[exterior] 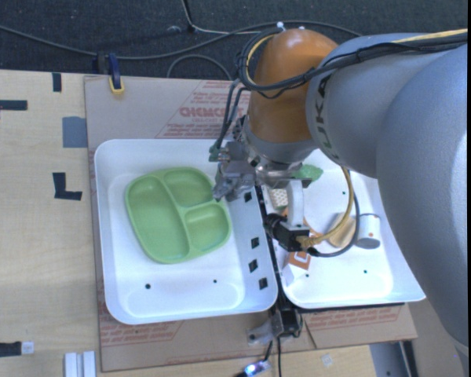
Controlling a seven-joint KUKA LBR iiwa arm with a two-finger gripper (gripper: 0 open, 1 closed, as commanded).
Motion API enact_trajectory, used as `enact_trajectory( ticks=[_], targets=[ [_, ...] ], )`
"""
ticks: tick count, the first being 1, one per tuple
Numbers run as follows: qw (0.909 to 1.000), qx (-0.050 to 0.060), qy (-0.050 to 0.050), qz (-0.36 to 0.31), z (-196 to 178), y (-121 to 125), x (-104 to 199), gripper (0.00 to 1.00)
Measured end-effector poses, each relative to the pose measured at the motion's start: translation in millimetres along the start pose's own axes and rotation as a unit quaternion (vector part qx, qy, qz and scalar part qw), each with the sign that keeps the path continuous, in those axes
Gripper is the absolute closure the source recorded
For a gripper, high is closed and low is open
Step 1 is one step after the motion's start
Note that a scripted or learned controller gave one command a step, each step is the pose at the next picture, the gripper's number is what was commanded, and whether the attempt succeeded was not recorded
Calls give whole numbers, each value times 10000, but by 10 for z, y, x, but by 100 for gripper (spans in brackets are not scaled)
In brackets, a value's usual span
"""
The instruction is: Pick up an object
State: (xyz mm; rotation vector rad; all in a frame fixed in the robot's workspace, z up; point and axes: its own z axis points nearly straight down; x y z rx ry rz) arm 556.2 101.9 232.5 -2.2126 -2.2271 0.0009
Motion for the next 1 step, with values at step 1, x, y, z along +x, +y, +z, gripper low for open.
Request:
enact_trajectory(
  ticks=[1],
  targets=[
    [10000,2,-4,15,4,4,-24,0]
  ],
)
